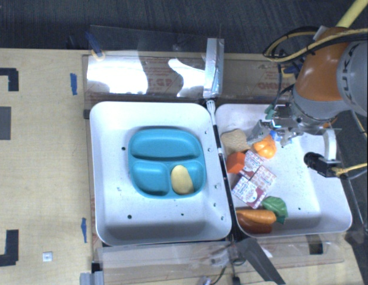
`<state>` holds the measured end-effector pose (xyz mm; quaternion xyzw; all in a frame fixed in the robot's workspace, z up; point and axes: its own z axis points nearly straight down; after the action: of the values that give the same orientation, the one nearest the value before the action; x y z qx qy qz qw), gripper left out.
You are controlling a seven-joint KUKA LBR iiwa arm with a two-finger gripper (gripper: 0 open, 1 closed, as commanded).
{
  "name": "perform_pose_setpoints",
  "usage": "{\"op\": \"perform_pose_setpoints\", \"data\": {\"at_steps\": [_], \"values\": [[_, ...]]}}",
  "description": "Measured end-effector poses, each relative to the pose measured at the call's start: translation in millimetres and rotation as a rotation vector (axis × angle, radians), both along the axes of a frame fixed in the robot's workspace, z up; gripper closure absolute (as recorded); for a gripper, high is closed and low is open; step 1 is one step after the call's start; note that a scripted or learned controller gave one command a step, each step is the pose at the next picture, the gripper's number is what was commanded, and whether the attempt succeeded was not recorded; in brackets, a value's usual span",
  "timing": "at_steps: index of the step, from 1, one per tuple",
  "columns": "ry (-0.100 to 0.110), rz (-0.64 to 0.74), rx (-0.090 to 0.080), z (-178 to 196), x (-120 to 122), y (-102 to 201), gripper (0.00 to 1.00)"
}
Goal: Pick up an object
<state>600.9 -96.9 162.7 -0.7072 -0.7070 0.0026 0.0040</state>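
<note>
Near rim: wooden bench (41, 177) bears left white bin (106, 218) with blue sectioned tray (163, 150) holding a yellow lemon-shaped piece (182, 180). Right white bin (332, 209): toys crowd its left wall. Gripper (273, 136) over small orange round toy (266, 148); finger state unreadable. Dark carpet (172, 5) beyond.

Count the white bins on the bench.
2: the left bin holds a blue tray; the right bin holds the toy food.

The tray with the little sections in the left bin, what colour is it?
The tray is bright blue, clear in the camera view.
</note>
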Motion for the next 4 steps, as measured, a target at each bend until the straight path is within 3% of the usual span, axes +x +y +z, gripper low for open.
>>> {"op": "perform_pose_setpoints", "data": {"at_steps": [1, 2, 3, 4], "values": [[-0.012, 0.149, -0.003, 11, 2, -19, 0.00], [-0.019, 0.166, -0.004, 79, -1, -35, 0.00], [0.001, 0.172, 0.002, -34, -65, -22, 0.00], [-0.024, 0.287, -0.004, -68, 7, -8, 0.00]]}}
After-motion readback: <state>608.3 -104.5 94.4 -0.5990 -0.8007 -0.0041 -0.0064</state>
